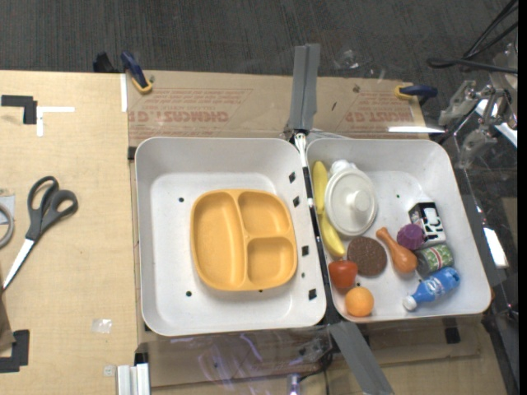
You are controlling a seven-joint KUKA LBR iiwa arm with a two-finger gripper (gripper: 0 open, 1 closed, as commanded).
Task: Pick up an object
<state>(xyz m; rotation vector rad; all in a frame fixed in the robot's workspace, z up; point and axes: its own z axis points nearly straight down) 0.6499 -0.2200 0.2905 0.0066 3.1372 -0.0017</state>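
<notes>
Your wooden bench (pixel 66 286) carries black-handled scissors (pixel 37 216); a yellow divided plastic plate (pixel 244 239) fills the left white bin (pixel 156 303), toys crowd the right white bin (pixel 445 179).

a divided tray (pixel 244 239) lies in the left bin (pixel 156 245); banana (pixel 328 220), lidded bowl (pixel 352 201) and bottle (pixel 431 289) crowd the right bin (pixel 436 171).

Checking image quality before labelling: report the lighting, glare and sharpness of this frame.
Camera view: even overhead light, soft shadows inside both bins; mild glare on the white lidded bowl and the right bin's rim; yellow divided plate sharp; clutter at the upper right looks blurred.
</notes>
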